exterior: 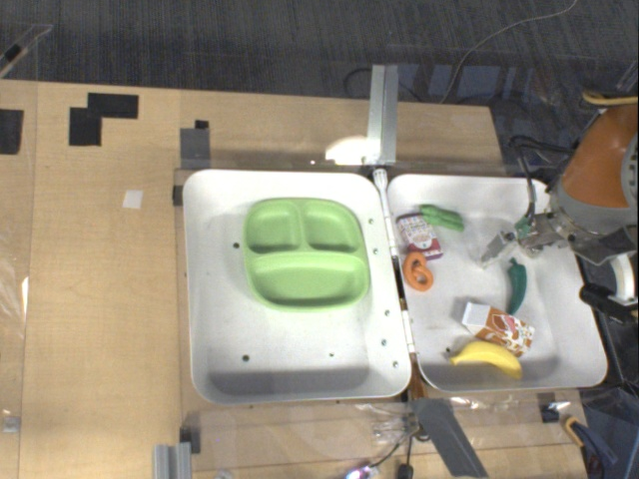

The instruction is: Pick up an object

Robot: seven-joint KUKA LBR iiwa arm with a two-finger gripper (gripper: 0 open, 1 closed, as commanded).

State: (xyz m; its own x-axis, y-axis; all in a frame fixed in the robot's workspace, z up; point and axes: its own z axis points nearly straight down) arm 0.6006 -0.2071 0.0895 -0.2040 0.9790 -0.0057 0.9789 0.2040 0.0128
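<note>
Entry: pick attempt, right bin.

Position: my fingers [507,242] hang over the far right part of the right bin [589,372]. Whether they are apart or together I cannot tell from this slant, and I see nothing between them. Nothing is picked yet.

Candidates, all lying on the bin floor:
- dark green vegetable [517,285], just beside me on the near side. My judgement: the likeliest target.
- white block [475,314], orange carton [509,332] and banana [489,357], bunched near the front wall.
- light green vegetable [440,218], red-and-white packet [416,233] and orange ring [418,271], along the left wall.

The left bin [200,297] holds a green divided plate [305,250], well apart from me.

Risks, as I judge them:
1. The dark green vegetable is slim and curved. If I come down across its end rather than its middle, it could roll or squirt out.
2. I am not directly over it. A straight descent would likely close on bare bin floor.
3. In the front cluster the carton touches the banana. A grasp there could pinch two things or push one against the wall.
4. The right wall is near. A wide approach could clip it.
</note>
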